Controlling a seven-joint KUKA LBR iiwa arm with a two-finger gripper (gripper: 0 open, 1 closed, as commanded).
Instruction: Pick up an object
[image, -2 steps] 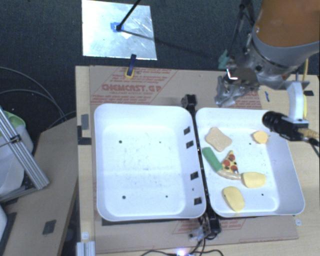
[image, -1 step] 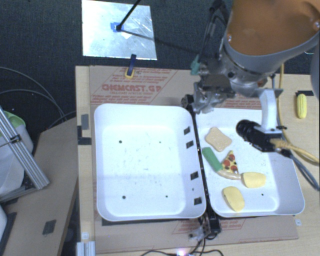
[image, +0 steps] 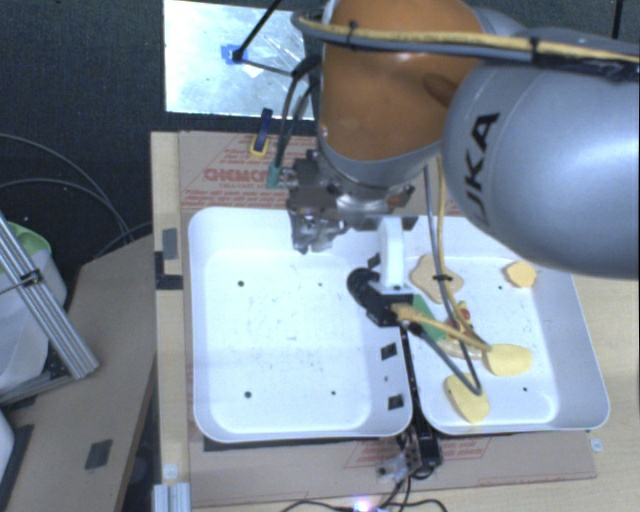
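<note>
My gripper (image: 316, 236) hangs over the far edge of the left bin (image: 215, 330), just left of the divide between the two bins. Nothing shows below it. In the right bin (image: 570, 350) lie several pale yellow pieces: one (image: 520, 273) near the far side, one (image: 508, 358) in the middle and one (image: 467, 401) near the front edge. Another yellow piece (image: 434, 274) lies close to the divide, partly hidden by cable. A green and tan stick-like thing (image: 445, 332) lies slantwise among them.
The big grey and orange arm (image: 480, 110) covers the far part of the right bin. Both bins rest on cardboard (image: 220, 175). A metal frame (image: 45, 310) stands at the left, off the bench.
</note>
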